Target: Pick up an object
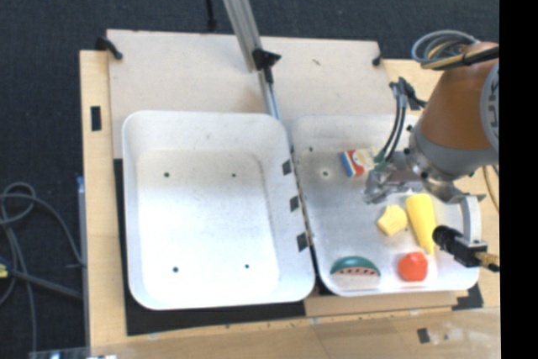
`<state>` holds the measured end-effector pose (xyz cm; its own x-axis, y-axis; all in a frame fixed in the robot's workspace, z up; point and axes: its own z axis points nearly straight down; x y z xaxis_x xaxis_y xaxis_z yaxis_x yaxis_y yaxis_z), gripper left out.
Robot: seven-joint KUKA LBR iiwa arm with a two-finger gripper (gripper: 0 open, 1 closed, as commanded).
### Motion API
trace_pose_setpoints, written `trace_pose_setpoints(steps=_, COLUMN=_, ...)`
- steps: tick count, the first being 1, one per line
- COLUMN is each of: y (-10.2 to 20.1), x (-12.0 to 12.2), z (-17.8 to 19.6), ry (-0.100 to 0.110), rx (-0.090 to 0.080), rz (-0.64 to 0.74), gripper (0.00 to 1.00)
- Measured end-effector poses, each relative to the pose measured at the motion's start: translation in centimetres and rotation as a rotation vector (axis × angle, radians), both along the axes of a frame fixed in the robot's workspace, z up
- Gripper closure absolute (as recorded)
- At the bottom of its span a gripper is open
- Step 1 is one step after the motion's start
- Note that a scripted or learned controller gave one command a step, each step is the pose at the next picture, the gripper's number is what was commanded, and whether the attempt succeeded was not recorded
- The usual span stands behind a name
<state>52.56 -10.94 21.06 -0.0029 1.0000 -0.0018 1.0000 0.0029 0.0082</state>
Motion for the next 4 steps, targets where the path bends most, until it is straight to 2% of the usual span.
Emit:
trace_pose_setpoints(steps=1, y=-0.1, x=0.2, z=5.1, ry=0.000, rx=0.000, rz=0.001, gripper=1.00)
trace_pose_setpoints(steps=3, y=10.3, x=0.9, z=2.9, ry=0.008, rx=0.003, rz=0.003, gripper=1.00)
trace_pose_setpoints(steps=4, y=15.5, x=1.5, z=4.0, ry=0.006, rx=0.003, rz=0.005, gripper=1.00)
